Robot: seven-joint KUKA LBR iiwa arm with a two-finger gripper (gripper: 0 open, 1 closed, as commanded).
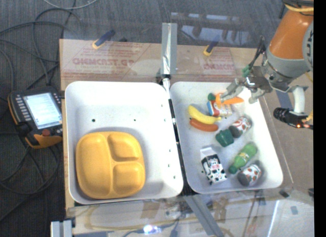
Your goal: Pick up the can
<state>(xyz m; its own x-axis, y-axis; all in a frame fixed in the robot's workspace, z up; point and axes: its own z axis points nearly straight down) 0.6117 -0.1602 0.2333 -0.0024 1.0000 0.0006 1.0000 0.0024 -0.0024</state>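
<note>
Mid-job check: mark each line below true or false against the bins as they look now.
1. The yellow tray lies in the left bin. True.
2. The gripper is over the left bin. False: it is above the right bin, at its far edge.
3. The banana lies in the right bin. True.
4. The green bottle sits on the yellow tray. False: it lies in the right bin, beside a can.

Colours in the two white bins

Yellow divided tray (110, 165); yellow banana (201, 114); orange-red sausage (204, 125); green bottle (242, 158); black-and-white cow-patterned carton (213, 167); red-and-white grey-ended cans (240, 126) (249, 174).
</note>
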